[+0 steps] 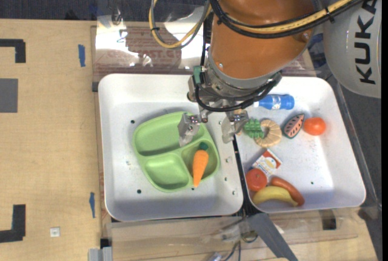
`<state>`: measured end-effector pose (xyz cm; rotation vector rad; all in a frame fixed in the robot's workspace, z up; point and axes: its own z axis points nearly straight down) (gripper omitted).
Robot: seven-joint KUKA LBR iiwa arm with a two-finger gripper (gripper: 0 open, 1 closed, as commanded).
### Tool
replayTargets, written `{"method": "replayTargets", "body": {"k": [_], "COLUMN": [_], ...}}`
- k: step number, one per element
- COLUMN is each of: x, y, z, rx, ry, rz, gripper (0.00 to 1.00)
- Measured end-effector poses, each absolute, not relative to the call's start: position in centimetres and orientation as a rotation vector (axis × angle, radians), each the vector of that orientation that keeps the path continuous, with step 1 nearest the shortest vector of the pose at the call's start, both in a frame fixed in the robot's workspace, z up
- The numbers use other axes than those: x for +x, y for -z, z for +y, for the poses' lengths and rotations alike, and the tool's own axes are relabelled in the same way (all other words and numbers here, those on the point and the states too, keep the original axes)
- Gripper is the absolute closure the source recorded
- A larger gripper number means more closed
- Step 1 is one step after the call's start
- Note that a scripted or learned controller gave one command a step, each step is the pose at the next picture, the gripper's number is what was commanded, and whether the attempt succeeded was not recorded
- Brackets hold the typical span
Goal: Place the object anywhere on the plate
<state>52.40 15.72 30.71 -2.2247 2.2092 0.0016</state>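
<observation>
Carrot lies on the green plate, just below the gripper, whose fingers hang spread and empty. Placement looks done; next call is lifting straight clear.

Orange carrot lying in green divided plate, left bin.

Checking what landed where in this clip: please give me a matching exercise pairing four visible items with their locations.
Items:
1. carrot
2. blue bottle
3. banana
4. gripper

Places:
A. near edge of the right bin
B. far part of the right bin
C. over the plate's right rim, above the carrot
D. lying in the green plate, left bin

Pairs: 1-D, 2-B, 3-A, 4-C
</observation>
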Motion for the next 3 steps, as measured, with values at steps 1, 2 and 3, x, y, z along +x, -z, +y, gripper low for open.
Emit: {"method": "replayTargets", "body": {"k": [1, 2, 3], "x": [52.40, 52.40, 52.40], "y": [-30.71, -30.71, -30.71], "z": [15.72, 15.72, 15.72], "rx": [-2.225, -2.225, -2.225], "ry": [-0.002, -0.002, -0.002], "rz": [2.209, 2.209, 2.209], "gripper": [0.00, 0.00, 0.00]}}
